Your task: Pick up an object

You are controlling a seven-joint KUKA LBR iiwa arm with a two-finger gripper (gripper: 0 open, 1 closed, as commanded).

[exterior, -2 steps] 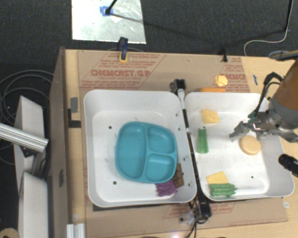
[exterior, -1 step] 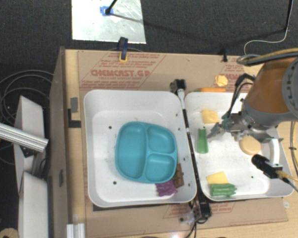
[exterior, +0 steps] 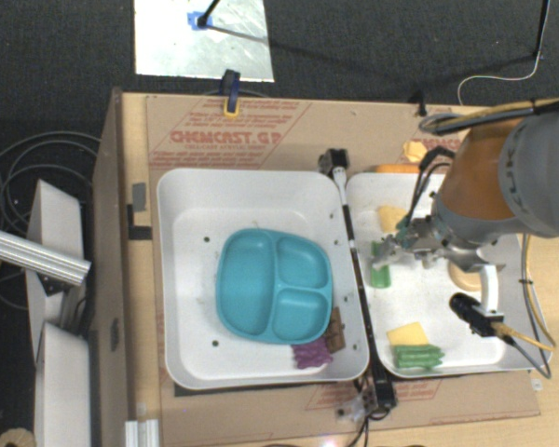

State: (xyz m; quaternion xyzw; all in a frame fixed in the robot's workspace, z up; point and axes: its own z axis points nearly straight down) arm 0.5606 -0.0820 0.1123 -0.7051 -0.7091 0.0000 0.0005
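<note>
1. Progress: nothing lifted; the grasp is left to do.
2. Ridged green plastic piece (exterior: 415,356) and yellow foam-like wedge (exterior: 407,332), near edge of shallow white right bin (exterior: 466,361).
3. Purple crumpled lump (exterior: 309,354) beside glossy teal compartment plate (exterior: 275,285), left bin (exterior: 191,250).
4. Gripper (exterior: 384,250) low above small green block (exterior: 380,275), jaws' state cannot be told.
5. Pale yellow chunk (exterior: 390,217) beyond.

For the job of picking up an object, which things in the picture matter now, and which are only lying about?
Matter now:
- pincer, low in the right bin
- small green piece, just below the pincer
- yellow block
- green ridged item
- pale yellow piece

Lying about:
- blue divided plate in the left bin
- purple item
- brown item
</note>
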